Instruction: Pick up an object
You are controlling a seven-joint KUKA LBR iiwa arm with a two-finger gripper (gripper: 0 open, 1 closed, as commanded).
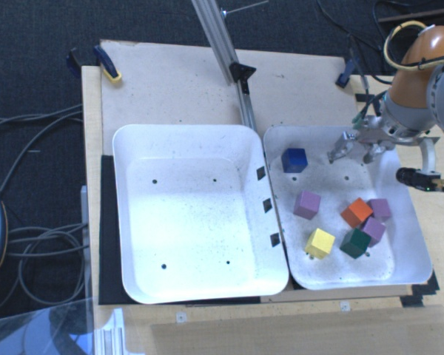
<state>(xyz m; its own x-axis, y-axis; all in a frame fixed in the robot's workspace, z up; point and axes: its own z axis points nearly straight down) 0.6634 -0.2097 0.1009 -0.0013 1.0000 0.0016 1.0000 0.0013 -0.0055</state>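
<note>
We see the end effector [353,148] hanging over the far part of the right bin [407,268], its two fingers spread apart with nothing between them. Just to its left lies a blue cube [294,160]. Nearer the camera and to the left of it sits a light purple cube [307,205]. Toward the camera from it we find a tight cluster: an orange cube [357,212] touching two purple cubes [379,208] [374,230] and a dark green cube [354,243]. A yellow cube [320,242] lies just left of the green one. Well to the left of the end effector stands the left bin [133,143], both bins resting on the tabletop [170,80].
</note>
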